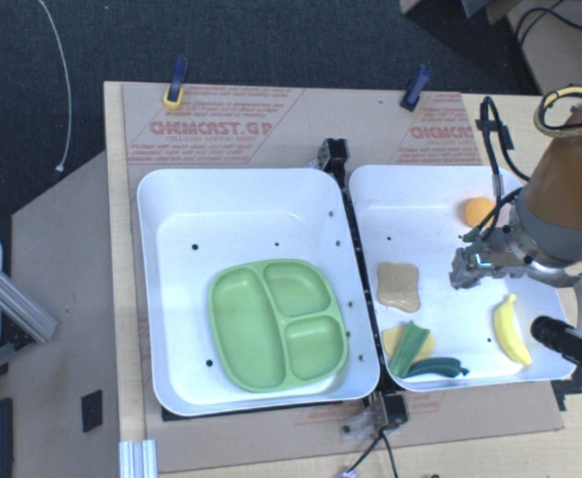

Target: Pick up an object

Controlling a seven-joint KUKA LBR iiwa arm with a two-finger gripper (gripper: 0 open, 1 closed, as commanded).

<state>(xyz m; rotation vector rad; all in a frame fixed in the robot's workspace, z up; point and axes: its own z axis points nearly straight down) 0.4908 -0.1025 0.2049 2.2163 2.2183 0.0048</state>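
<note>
Brown board (271,127) on dark carpet (251,18) bears two bins (171,227); end effector (467,267) grip state indiscernible.

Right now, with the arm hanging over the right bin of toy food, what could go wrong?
The gripper sits between the orange ball, banana and tan bread slice, so it may close on bare bin floor. The round ball might roll away if nudged. The banana lies near the right bin's front wall, which could hinder a grasp.

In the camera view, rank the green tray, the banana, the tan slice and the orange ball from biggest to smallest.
1. Green tray, by far.
2. Banana and tan slice: about alike, so unranked.
3. Orange ball, partly hidden by the arm.
</note>
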